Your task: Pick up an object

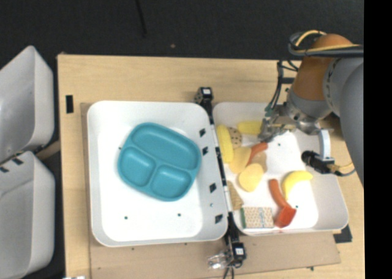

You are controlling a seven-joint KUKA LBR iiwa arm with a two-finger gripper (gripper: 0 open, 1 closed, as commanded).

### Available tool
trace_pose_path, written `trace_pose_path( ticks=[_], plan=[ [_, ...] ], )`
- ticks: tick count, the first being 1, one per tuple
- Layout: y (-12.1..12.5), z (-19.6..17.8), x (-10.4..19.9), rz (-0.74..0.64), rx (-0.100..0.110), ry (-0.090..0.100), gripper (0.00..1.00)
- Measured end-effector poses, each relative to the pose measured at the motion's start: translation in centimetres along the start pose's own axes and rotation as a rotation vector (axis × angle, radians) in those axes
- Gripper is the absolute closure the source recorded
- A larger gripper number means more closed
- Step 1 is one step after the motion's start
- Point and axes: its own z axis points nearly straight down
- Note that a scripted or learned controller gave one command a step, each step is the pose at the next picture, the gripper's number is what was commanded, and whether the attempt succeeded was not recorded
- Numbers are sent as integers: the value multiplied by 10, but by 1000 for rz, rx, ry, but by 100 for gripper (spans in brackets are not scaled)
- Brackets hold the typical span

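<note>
Toy food lies heaped in the right bin (324, 213): a corn cob (225, 143), a pale potato-like lump (250, 179), a red sausage (277, 192), a banana piece (297, 179), all smooth moulded plastic. The gripper (269, 126) is lowered at the far side by a small orange carrot (258, 149), so the reach is judged under way; closing on one piece is needed next. The state of the jaws cannot be told. A teal divided tray (159, 161) sits in the left bin (104, 210).

A pale wooden bench (153, 78) stands on a dark floor (153, 8).
</note>
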Motion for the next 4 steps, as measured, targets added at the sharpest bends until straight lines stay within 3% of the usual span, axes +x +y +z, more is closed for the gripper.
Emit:
trace_pose_path(
  ticks=[1, 3, 4],
  plan=[
    [-2, -60, 0, 1, -7, 0, 100],
    [-6, -135, -5, -3, -6, 0, 100],
    [0, -143, 45, -10, -5, 1, 100]
  ],
)
